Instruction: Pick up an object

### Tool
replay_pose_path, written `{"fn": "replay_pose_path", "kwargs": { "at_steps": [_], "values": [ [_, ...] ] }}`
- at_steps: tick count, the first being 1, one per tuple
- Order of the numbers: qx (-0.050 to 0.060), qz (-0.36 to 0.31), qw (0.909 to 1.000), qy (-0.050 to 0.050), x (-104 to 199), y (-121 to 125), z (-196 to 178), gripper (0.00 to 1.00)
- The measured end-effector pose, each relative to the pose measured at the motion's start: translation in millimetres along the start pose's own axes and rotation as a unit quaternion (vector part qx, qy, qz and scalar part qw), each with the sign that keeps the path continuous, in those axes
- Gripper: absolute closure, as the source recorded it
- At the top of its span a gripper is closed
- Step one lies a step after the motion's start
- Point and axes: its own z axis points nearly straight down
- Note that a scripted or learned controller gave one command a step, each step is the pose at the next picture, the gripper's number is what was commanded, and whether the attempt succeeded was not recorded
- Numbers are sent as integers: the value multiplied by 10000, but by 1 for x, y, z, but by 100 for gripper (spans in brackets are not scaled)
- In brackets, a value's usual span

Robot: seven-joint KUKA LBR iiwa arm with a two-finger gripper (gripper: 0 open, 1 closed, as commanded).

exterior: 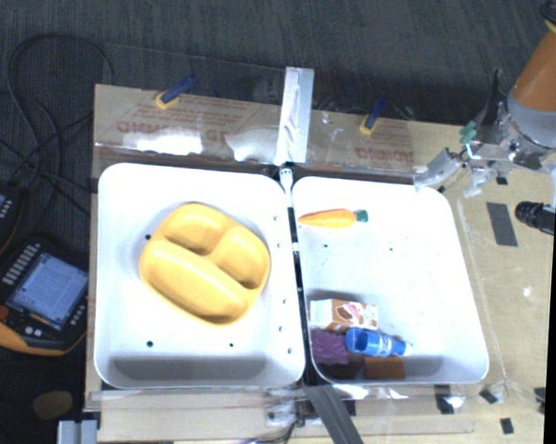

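Hand [448, 168] sat off the right bin's [444, 273] back-right corner, above the bench, w/ nothing between fingers; spread or closed, couldn't tell. Likely parked clear for cam view. Pickables: carrot [332, 217] alone near back wall; blue bottle [374, 343] crowded at front, harder grab.

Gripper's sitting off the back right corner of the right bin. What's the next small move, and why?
Probably swing the gripper left and forward over the carrot. It lies alone near the right bin's back edge, whereas the blue bottle is crowded among other items at the front.
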Motion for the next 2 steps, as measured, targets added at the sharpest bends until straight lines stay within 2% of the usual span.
{"fn": "replay_pose_path", "kwargs": {
  "at_steps": [1,2],
  "values": [
    [-4,217,9998,-15,-7,-12,-68,0],
    [9,72,10000,-13,8,2,81,0]
  ]
}}
